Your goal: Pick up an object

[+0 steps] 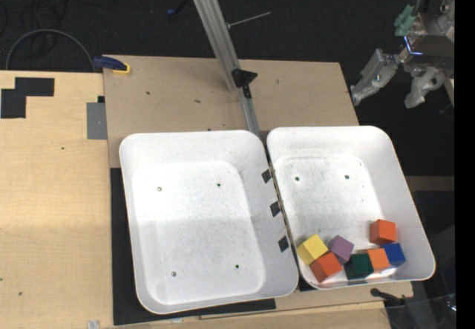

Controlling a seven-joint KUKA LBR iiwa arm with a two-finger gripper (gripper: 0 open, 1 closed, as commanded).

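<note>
Seven small blocks lie clustered in the near corner of the right bin (pixel 386 149), all resting on its floor. A yellow block (pixel 313 247) sits leftmost, touching a red block (pixel 325 266) just in front of it and a purple block (pixel 341 247) beside it. A dark green block (pixel 359 266) (hard against the near wall) adjoins an orange block (pixel 378 258) and a blue block (pixel 395 254). An orange-red block (pixel 383 231) stands slightly behind them.

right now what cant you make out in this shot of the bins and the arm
- Hand, camera view: small against the dark background at upper right; the arm above it is cut off by the frame's right side.
- Dark green cube, right white bin: partly hidden by the orange cube and the red-orange cube crowding it.
- Blue cube: mostly hidden behind that orange cube.
</note>
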